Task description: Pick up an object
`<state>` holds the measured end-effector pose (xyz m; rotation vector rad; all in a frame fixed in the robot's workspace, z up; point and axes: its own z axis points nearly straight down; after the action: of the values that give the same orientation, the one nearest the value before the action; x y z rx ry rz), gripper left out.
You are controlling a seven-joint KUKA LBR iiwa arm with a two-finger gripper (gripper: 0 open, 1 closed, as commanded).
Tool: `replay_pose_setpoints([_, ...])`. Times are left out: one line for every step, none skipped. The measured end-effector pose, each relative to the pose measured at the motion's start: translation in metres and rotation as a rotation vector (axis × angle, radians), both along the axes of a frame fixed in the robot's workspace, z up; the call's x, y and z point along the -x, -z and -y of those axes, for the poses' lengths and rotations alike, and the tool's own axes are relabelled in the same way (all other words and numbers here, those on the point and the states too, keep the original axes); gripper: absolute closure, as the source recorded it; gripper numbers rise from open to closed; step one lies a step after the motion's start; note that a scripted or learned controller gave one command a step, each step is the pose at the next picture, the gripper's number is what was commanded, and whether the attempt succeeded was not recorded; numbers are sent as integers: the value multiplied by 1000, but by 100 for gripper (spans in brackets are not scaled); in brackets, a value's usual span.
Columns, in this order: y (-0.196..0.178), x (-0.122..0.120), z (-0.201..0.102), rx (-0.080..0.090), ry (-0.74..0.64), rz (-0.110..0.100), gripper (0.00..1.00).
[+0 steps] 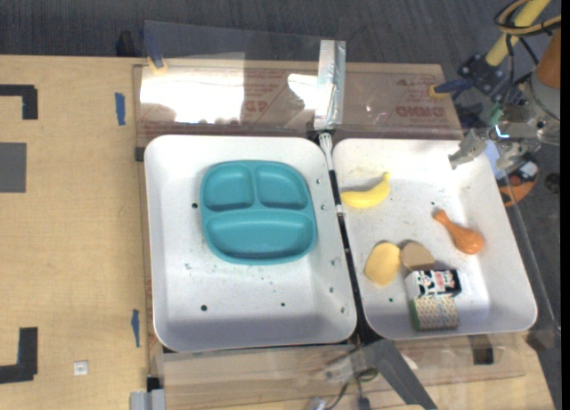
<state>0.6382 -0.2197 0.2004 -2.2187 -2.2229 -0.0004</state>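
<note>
Right bin [512, 248]: banana [365, 192], orange drumstick [460, 232], yellow piece [384, 263], small carton [434, 297], loosely spread for picking. Left bin [169, 248]: teal plate [258, 210]. Hand [499, 145] hovered at upper right; finger spread could not be told.

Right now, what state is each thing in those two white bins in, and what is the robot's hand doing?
Plate: flat in the left bin, right way up, compartments bare.
Banana: lying in the right bin by the divider.
Drumstick: lying on its side, apart from the rest.
Yellow piece: lying flat, touching the brown piece.
Carton: tipped on its side.
Hand: over the right bin's far right corner, holding nothing.
</note>
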Motion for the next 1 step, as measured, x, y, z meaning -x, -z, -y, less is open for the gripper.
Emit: replay_pose_setpoints([101, 45, -8, -11, -69, 8, 0])
